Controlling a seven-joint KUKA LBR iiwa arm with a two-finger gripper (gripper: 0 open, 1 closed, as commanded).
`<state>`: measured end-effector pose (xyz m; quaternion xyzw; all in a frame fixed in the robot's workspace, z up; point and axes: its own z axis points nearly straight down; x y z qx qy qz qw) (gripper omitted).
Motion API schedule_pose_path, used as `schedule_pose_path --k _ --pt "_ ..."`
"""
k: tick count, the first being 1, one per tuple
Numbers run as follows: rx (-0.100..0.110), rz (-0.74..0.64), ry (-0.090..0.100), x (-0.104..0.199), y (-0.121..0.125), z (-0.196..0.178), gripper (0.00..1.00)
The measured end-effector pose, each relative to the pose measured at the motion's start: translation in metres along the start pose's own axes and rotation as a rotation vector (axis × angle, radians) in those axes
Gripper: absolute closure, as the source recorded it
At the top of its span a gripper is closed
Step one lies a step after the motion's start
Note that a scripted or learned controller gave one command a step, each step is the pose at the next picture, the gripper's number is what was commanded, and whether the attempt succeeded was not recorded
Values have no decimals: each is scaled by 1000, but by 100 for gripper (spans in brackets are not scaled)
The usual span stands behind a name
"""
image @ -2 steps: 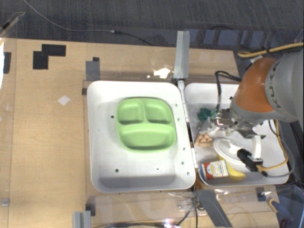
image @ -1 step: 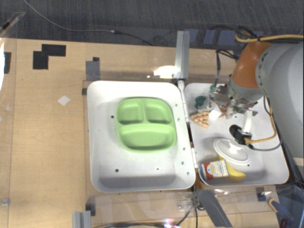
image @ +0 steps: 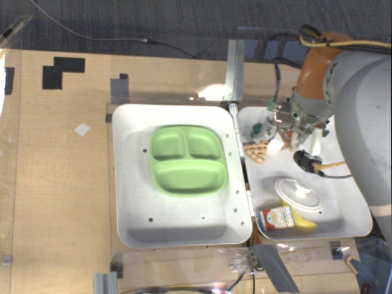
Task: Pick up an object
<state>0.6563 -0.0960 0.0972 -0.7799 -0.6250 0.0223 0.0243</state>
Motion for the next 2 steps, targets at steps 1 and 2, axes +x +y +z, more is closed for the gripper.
schedule_pose_path --k 1,2 --pt "-50 -13 1 0 -14 3 0" --pt "4 33 -2 3 0 4 0"
